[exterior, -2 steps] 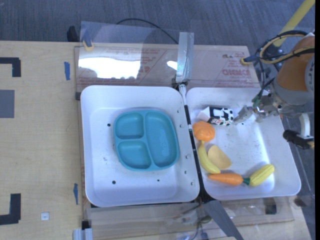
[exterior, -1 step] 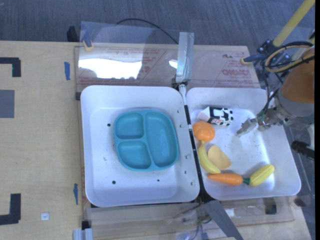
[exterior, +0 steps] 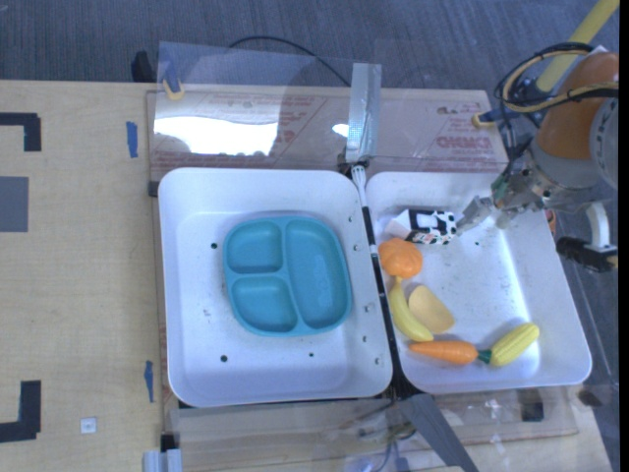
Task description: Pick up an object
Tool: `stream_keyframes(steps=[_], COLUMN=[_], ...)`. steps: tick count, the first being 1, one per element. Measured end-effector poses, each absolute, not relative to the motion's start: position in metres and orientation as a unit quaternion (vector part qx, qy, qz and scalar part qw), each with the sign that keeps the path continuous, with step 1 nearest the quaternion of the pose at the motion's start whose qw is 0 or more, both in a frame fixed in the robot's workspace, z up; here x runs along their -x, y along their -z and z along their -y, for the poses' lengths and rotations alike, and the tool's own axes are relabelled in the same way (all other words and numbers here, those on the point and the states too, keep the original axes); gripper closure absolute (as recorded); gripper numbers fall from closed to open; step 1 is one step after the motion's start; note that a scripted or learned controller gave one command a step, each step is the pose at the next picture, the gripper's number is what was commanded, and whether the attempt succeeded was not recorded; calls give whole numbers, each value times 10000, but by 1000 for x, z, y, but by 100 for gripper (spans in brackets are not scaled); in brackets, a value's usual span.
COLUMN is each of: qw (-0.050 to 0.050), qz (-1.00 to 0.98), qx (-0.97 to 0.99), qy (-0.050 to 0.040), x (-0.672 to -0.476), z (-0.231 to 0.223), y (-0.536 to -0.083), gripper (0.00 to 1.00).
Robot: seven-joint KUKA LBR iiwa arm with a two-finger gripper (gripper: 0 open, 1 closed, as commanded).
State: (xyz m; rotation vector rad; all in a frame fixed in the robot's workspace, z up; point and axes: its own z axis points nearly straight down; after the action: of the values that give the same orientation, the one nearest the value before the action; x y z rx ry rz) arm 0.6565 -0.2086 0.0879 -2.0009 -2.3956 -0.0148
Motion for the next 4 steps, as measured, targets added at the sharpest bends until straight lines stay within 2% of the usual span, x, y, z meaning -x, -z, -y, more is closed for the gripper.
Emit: stream_keyframes(steps=[1,2,3,4], qw=[-14,-95,11,-72], qz=[7686,8834,8526,8821], qx=[6397,4685,5226,4710], qy=[39,13,1,15], x=[-659,-670,-667,-669], z=[212,224,195,192], y=[-100,-249,-209,-300], gripper=[100,100,100,100])
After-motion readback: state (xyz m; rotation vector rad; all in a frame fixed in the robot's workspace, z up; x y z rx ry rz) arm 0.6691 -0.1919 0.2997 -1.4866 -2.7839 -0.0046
